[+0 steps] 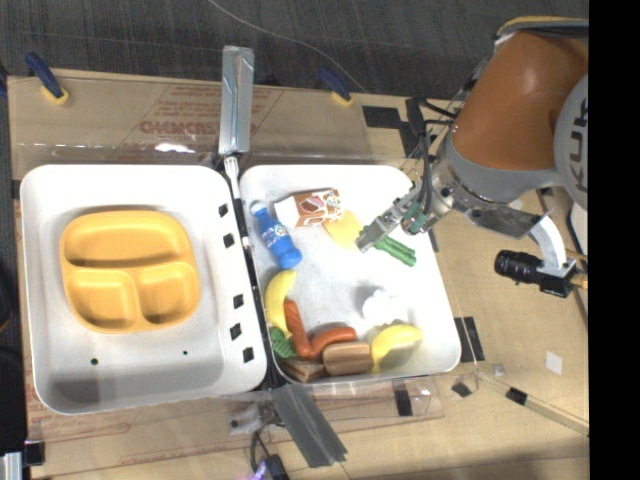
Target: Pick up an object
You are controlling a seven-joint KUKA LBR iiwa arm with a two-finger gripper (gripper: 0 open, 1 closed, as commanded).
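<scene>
Evidently the claw (385,230) is hovering over the green toy (397,251) at right of centre; whether clenched, nobody can tell.

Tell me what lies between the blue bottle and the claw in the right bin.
In the camera view, a small brown-and-white carton and a yellow piece lie between the blue bottle and the claw.

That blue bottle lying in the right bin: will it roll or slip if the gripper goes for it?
The small blue plastic bottle lies on its side, so a nudge would probably roll it. Its rounded, glossy body may slip between the fingers. It looks light for its size.
</scene>
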